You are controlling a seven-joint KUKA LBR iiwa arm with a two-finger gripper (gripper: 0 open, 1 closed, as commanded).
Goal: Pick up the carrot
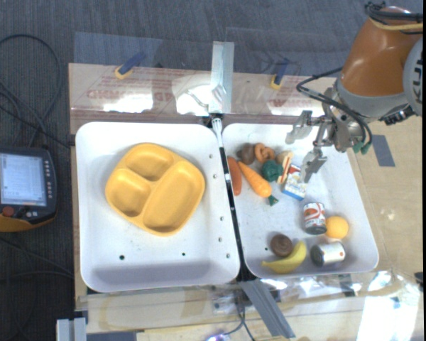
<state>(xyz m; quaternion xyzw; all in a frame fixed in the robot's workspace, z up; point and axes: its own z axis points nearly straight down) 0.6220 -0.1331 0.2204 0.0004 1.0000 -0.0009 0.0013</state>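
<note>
Here I see my tool (307,148) spread open, gripping nothing, above the right bin (362,212), with the carrot (255,179) lying to its left.

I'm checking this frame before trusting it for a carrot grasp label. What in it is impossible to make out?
- Gripper: in the camera view, too small and blurred to judge how it stands above the right bin.
- Carrot: its green end merges with a dark green item; the contact is unclear.
- Small carton: print too small to read.
- Arm: cut off by the top right edge.
</note>
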